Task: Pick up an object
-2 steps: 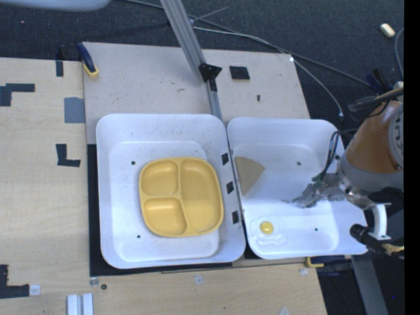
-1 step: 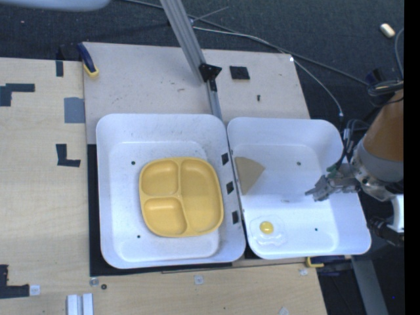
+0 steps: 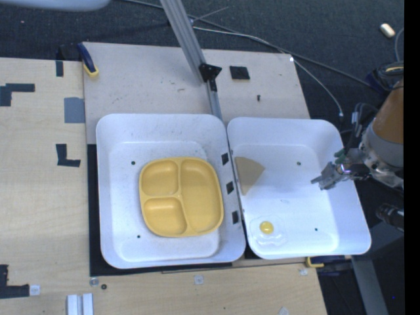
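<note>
Fried egg (image 3: 267, 229) lies in the right bin (image 3: 341, 195); my hand (image 3: 326, 179) hovers above, empty, grip unreadable.

I see two white bins (image 3: 108, 176) side by side on my wooden bench (image 3: 39, 195), a blue and yellow clamp (image 3: 88, 61), thin cables (image 3: 308, 64), dark carpet (image 3: 295, 12).

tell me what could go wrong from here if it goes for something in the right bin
The fried egg lies flat and close to the right bin's front wall, so the gripper may slide over it or hit the rim. The tan wedge sits against the wall shared with the left bin, leaving little finger room on that side.
</note>
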Robot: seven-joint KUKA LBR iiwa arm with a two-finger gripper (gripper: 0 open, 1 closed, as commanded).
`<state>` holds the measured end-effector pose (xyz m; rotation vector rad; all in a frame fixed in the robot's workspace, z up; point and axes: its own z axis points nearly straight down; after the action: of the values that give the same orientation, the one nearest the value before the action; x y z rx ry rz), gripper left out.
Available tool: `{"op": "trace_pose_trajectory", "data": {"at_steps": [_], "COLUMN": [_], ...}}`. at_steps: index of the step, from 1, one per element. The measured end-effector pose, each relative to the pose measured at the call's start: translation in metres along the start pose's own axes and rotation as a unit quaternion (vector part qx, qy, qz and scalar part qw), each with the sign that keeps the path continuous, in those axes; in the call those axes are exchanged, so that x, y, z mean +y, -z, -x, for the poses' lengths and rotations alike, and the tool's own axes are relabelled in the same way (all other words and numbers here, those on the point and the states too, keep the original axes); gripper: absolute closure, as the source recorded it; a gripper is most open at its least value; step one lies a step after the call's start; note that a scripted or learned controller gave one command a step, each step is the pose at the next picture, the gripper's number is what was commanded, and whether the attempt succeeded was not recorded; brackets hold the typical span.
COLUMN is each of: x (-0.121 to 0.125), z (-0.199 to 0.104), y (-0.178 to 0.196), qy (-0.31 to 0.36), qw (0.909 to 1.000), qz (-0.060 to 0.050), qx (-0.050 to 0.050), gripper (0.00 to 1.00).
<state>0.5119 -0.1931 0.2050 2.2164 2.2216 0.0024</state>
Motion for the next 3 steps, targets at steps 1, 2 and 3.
{"op": "trace_pose_trajectory", "data": {"at_steps": [1,2,3], "x": [0.010,0.015,0.022], "z": [0.001,-0.052,-0.108], "y": [0.048,0.034,0.041], "qy": [0.000,0.002,0.002], "qw": [1.0000,1.0000,1.0000], "qz": [0.000,-0.003,-0.002], "qx": [0.000,0.001,0.001], "gripper": [1.00,1.00,1.00]}}
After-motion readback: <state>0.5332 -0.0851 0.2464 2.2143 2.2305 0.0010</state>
